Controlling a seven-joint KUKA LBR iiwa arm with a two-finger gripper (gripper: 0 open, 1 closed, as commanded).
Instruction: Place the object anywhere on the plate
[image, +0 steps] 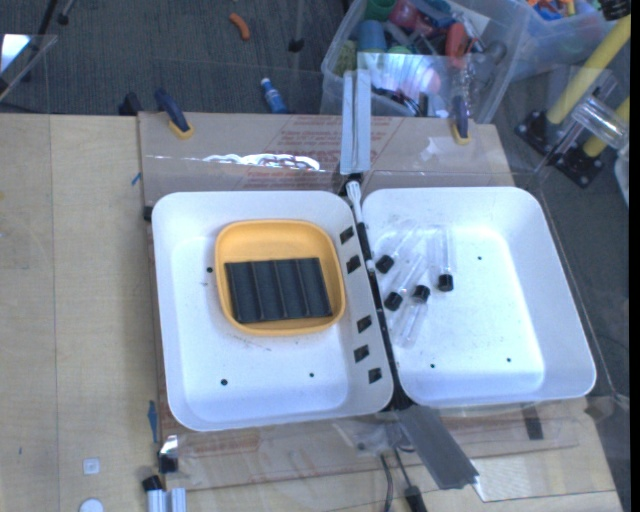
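- Dark ridged block (278, 290), a flat rectangle with four lengthwise ribs, lies in the hollow of the plate, nearer the plate's near edge than its far edge.
- Yellow plate (275, 232), square with rounded corners, sits in the left bin (260, 392), towards that bin's far side and roughly central from left to right.
- The block's long sides run left to right and it lies flat; its near edge touches or almost touches the plate's near rim.
- The right bin (505, 335) holds a loose cluster of clear tubes (411, 262) with black caps, gathered in its far-left part, close to the wall it shares with the left bin.
- A row of small black tabs (363, 324) runs along the seam between the two bins.
- Both bins rest on the pale wooden bench (60, 300).
- Beyond the bins' far edge stands a clear tub (440, 50) of mixed coloured items.
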